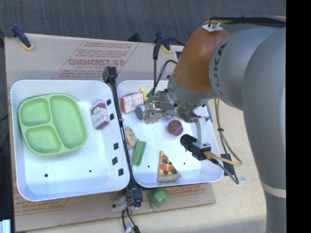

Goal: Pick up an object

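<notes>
- Grey carpet surrounds the counter (243, 130), where a printed cardboard sheet (97, 57) lies under two white bins.
- Left bin (58, 178): one green three-compartment plate (52, 124) and one small red packet (100, 115) beside it, long axis running near to far.
- Right bin (194, 171): one round cookie (130, 136) by the left wall; one green stick (139, 152), long axis near to far, slightly tilted; one orange-and-white carton (132, 102) lying left to right; one pizza slice (167, 168), tip pointing to the far side; one purple ball (175, 127).
- One green ball (158, 196) sits on the cardboard, just outside the right bin's near edge.
- Pincer (148, 111) hangs over the right bin's far part, next to the carton; released or clenched, I cannot tell.
</notes>
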You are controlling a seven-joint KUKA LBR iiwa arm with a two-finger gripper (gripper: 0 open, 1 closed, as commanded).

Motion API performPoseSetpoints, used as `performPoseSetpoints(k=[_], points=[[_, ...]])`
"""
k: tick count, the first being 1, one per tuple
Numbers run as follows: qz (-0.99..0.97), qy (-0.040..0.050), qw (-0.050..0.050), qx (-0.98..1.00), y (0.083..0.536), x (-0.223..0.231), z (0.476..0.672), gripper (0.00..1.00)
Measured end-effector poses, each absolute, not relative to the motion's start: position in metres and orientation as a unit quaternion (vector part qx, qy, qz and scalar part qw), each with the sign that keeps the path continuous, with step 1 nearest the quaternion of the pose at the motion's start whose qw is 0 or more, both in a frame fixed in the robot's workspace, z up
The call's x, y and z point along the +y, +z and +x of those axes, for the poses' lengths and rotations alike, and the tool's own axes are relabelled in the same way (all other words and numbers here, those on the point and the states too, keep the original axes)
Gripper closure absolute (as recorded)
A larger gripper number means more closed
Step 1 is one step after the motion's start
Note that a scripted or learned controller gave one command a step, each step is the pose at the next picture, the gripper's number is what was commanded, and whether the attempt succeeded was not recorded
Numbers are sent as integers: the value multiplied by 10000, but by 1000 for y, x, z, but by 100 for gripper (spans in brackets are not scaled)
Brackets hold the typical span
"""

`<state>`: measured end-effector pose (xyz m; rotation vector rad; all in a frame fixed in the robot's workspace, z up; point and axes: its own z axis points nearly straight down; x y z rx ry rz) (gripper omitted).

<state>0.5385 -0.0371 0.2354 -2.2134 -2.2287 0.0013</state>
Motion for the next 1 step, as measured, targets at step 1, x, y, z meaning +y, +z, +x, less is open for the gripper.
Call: performPoseSetpoints(k=[1], points=[[-7055, 10, 4, -7087, 191, -84, 599, 100]])
